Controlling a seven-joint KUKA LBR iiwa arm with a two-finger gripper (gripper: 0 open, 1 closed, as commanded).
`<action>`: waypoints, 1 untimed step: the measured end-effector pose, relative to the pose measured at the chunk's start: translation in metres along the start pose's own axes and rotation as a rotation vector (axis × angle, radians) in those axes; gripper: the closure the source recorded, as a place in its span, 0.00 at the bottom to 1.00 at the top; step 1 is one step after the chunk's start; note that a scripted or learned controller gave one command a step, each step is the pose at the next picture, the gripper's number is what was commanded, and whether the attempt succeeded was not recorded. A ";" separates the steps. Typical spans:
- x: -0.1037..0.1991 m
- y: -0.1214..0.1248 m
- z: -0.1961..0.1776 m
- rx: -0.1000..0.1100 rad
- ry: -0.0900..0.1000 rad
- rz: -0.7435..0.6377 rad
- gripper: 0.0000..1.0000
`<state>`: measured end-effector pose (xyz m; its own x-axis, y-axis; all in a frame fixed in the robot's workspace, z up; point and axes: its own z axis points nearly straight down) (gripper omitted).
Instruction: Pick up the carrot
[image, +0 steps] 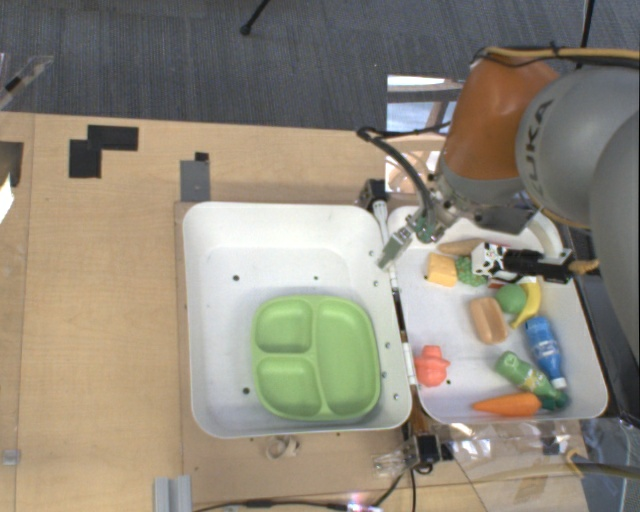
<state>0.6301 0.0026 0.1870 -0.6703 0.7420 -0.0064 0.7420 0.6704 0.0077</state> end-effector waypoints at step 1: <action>0.000 0.000 0.000 0.000 0.000 0.000 0.00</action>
<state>0.6301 0.0026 0.1869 -0.6703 0.7420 -0.0064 0.7420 0.6704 0.0077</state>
